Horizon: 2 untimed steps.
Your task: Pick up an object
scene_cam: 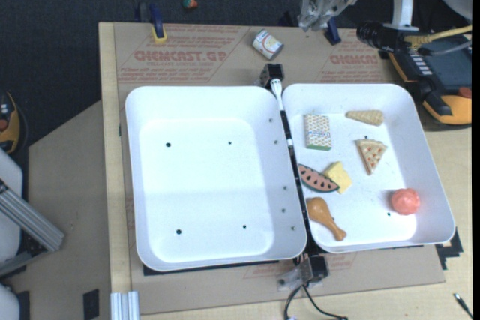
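Observation:
The right bin (420, 135) holds several toy foods: a checkered box (317, 132), a croissant-like piece (364, 117), a pizza slice (372, 155), a watermelon slice (313, 177), a yellow cheese wedge (339, 176), a chicken drumstick (325, 215) and a red ball (405, 201). My gripper (315, 17) hangs high above the bench's far edge, well behind the right bin, with nothing visible between its fingers. The arm enters from the upper right.
The left bin (150, 116) lies beside the right one. A small white box (267, 44) rests on the cardboard behind the bins, near blue clamps (157, 22). Yellow and black gear (431, 64) sits at the right rear.

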Each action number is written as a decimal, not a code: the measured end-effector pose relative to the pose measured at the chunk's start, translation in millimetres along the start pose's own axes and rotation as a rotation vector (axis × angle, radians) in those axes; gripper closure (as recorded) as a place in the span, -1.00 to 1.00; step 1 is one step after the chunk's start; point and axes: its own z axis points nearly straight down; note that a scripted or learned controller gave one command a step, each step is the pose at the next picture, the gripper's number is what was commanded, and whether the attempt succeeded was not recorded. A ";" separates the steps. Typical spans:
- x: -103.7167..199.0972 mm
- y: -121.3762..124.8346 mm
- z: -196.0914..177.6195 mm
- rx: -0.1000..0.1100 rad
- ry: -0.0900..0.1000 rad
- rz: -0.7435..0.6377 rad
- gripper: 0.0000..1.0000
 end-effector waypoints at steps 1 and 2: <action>4.6 -0.1 -57.3 0.012 -0.002 0.002 1.00; 4.2 0.7 -105.9 0.012 -0.002 0.003 1.00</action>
